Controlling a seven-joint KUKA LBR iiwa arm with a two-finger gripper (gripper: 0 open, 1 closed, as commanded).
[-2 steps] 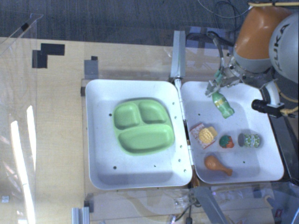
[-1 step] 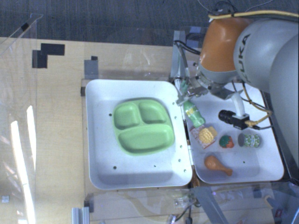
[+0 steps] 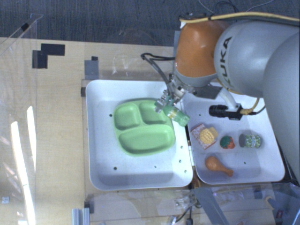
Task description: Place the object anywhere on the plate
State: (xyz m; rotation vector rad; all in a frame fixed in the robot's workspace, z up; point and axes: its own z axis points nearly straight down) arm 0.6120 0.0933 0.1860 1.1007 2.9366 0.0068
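Green bottle (image 3: pixel 176 116) is sitting clamped in the gripper (image 3: pixel 167 103) over the green plate's (image 3: pixel 143 139) right rim, within the left white bin (image 3: pixel 103 168) on the wooden bench (image 3: pixel 47 139).

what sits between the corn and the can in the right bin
A strawberry lies between the corn and the can, apart from both, in the camera view.
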